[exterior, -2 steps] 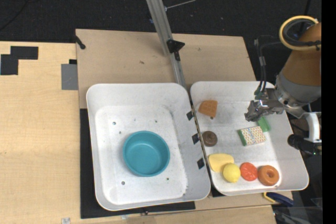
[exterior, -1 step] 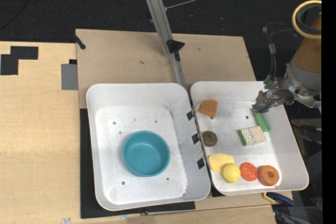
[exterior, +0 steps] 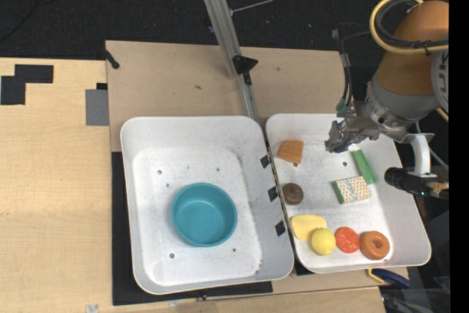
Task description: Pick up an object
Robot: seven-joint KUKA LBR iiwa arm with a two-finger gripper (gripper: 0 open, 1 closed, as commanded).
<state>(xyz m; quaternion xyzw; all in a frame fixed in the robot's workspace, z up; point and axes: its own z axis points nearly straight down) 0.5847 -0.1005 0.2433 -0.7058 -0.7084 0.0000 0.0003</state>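
My gripper (exterior: 339, 139) hangs over the right bin (exterior: 410, 245), near its upper middle, with nothing seen between its fingers. Just to its right lies a green bar (exterior: 363, 166), and below that a green patterned block (exterior: 352, 190). An orange wedge (exterior: 291, 152) sits left of the gripper. A brown round piece (exterior: 293, 193) lies near the bin's left wall. Along the front of the bin are a yellow banana shape (exterior: 308, 223), a yellow lemon (exterior: 322, 241), a red tomato (exterior: 346, 240) and an orange ring (exterior: 375, 245).
The left bin (exterior: 146, 150) holds a teal bowl (exterior: 204, 213). A slanted metal rail (exterior: 223, 18) runs down to the divider between the bins. The arm's orange band (exterior: 418, 33) and grey body stand over the bench's right side.
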